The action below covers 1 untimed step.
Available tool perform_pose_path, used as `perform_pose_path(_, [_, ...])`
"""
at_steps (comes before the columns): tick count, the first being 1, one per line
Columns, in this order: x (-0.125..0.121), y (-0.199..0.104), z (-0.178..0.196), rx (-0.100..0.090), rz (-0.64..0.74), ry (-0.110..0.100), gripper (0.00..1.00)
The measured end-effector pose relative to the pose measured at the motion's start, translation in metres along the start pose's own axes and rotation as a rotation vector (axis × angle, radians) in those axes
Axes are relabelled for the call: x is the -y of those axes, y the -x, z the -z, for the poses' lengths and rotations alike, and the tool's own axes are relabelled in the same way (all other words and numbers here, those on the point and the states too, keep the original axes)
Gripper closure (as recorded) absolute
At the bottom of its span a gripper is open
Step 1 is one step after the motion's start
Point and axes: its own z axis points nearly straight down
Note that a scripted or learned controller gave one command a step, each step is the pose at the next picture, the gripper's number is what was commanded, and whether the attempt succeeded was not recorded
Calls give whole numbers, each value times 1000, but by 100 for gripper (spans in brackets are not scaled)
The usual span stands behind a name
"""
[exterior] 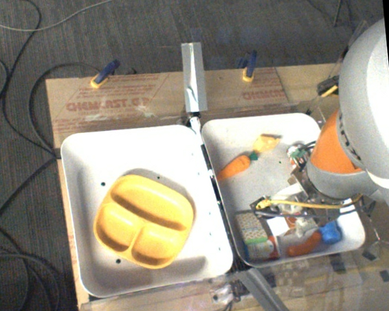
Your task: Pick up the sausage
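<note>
Sitting in the left bin [81,198], a yellow divided plate [145,220] lies a little below the middle, its three hollows facing up. Across the metal divider, the right bin [247,128] holds a toy carrot [236,165] near its left wall and a small yellow piece [267,141] just beyond the carrot's green end. Lower down, a printed box [254,234] lies by the front wall. The sausage [305,245], reddish-orange, lies flat along the front edge, between the box and a blue block [331,233] at its right end. The gripper [291,207] hangs just above that cluster, wrapped in wires; how far its fingers are spread cannot be made out, and nothing shows between them. The grey arm [370,112] with its orange band fills the right side.
</note>
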Motion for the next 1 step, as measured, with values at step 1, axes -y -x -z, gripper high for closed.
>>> perform_pose_path(1, [53,-45,128,-8,23,11,100])
